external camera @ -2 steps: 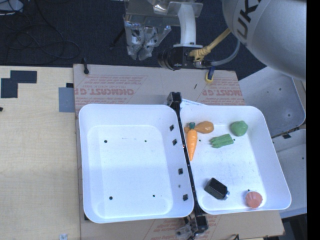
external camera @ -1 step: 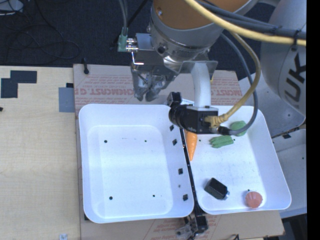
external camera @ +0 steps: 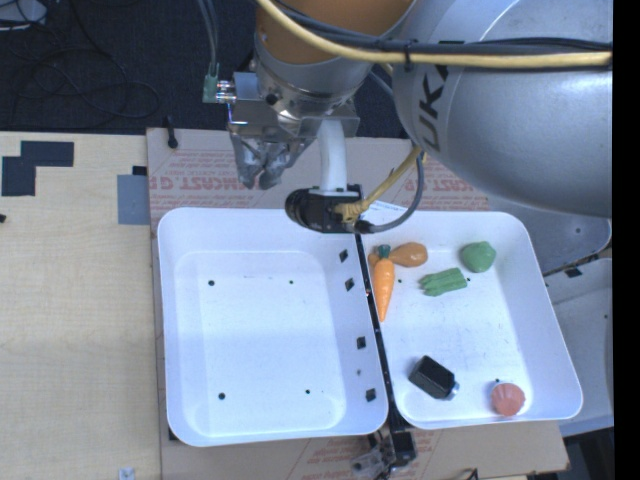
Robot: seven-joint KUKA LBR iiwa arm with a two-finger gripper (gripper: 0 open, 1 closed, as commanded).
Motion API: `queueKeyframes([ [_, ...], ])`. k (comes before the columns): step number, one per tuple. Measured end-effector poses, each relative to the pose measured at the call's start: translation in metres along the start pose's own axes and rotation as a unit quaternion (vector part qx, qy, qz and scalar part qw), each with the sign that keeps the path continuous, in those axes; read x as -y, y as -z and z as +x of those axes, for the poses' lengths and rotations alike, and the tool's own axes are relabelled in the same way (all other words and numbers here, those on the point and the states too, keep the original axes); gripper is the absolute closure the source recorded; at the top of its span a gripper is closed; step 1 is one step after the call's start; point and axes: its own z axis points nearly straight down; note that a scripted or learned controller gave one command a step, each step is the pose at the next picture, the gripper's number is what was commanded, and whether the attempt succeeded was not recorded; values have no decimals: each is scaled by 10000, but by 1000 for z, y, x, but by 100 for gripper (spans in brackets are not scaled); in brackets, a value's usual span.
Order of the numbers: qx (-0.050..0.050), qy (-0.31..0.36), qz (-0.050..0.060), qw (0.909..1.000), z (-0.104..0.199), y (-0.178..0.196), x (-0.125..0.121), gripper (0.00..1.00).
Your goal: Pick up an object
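claw (external camera: 264, 171) hangs above the left bin's (external camera: 190, 230) far rim, fingers near-closed, gripping nothing.

Bench with two white bins

A cardboard sheet (external camera: 200, 183) lies on the wooden bench (external camera: 70, 308); both bins, left (external camera: 180, 238) and right (external camera: 545, 298), rest on it below the claw (external camera: 262, 173).

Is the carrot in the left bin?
No, the carrot lies in the right bin, along the edge nearest the left bin.
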Motion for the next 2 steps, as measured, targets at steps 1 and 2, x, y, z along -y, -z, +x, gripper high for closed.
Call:
queueKeyframes([
  [1, -33, 32, -42, 10000, 1, 9, 68, 100],
  [2, -58, 24, -105, 9999, -1, 119, 87, 100],
])
